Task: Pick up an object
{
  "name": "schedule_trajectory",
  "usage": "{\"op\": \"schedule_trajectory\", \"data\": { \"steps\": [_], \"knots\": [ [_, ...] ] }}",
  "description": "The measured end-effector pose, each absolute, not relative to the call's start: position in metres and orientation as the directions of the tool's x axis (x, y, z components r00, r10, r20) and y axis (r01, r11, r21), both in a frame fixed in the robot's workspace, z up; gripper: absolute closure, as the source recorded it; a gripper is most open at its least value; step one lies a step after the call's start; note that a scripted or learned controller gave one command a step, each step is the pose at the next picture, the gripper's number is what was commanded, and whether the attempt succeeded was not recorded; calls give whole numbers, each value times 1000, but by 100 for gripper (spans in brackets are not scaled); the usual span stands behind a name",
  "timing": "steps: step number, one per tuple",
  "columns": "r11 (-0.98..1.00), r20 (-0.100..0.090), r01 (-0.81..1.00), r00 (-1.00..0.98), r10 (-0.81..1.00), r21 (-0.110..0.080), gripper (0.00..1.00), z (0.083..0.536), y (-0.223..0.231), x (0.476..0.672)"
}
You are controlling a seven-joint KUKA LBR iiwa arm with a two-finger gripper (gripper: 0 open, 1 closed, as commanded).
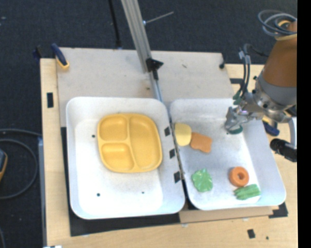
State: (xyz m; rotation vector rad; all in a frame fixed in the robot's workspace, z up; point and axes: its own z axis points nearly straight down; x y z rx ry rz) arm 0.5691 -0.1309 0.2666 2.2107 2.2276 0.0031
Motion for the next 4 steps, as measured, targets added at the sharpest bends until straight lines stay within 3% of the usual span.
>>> {"op": "schedule_trajectory", "data": {
  "steps": [2,4],
  "knots": [
    [8,1,1000,-8,1000,3,100,256,-26,593],
    [8,1,1000,-8,1000,2,100,257,68,600]
  ]
}}
